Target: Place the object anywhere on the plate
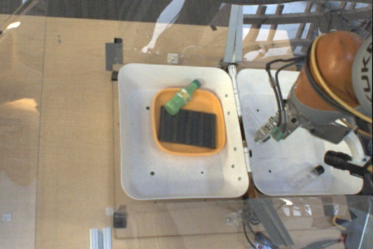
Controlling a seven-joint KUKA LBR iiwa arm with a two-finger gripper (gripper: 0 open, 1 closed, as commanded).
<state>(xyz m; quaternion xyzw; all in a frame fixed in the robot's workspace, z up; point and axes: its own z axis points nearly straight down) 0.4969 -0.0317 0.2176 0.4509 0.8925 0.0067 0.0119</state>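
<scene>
The gripper [267,133] hangs low over the right bin [256,90], near that bin's left wall, its tips pointing left and slightly down. Whether it is spread or pressed together cannot be told from this angle; nothing can be seen between its tips. Behind it the grey wrist rises to the arm's orange band [329,70], which bulks over the right bin's far right side, with black cables looping from the wrist upward.

The task's object, a small green bottle [181,97] with a pale label band, lies well apart from the gripper, across the divide in the left bin [134,143]. It rests on its side, tilted diagonally, cap end toward the upper right, lying across the upper rim of the orange plate [158,125] with its lower end over the plate's inside. A dark ribbed rectangular pad [188,128] lies flat in the plate's middle, just below the bottle.

In the right bin, near its lower edge and below the gripper, lies a small clear vial [306,176] with a dark cap, on its side.
</scene>
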